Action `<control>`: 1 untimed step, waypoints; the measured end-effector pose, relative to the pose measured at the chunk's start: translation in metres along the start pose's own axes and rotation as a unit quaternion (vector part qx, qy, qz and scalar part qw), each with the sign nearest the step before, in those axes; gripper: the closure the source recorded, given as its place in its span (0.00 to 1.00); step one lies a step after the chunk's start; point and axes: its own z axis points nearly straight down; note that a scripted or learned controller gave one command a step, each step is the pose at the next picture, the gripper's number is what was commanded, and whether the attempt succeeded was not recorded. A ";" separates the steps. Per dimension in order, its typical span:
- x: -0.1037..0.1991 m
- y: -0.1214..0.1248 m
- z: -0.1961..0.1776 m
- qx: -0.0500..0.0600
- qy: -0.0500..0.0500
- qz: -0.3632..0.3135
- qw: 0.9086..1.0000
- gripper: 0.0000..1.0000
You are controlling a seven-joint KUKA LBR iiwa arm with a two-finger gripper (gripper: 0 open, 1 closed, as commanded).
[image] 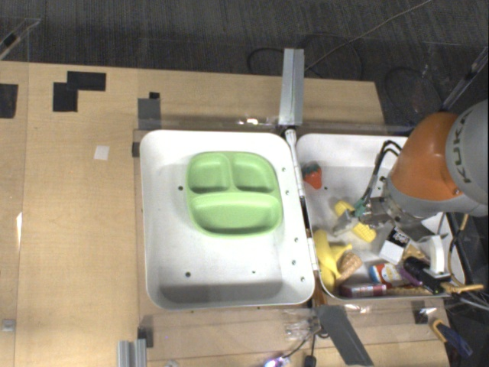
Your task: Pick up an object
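— Where's the arm right now?

— Reaching in from the right, over the right bin. The orange band sits above the wrist, and the gripper is down low among the clutter there.

— Has it got anything?

— I can't tell. The gripper is right against a small yellow block, just beside another yellow piece, but from here I can't make out whether anything is actually held.

— What else is in that bin?

— A banana along the left wall, with a tan, rounded thing touching it. A dark marker lies along the near edge, next to a small blue and red item. There's an orange-red object further back, well apart from the gripper.

— And the left bin?

— It holds a green divided plate, three compartments, lying flat toward the far side of the bin.
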 end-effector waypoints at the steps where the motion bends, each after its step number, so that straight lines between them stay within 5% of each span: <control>1: 0.002 0.002 -0.012 -0.002 0.001 0.000 1.000 1.00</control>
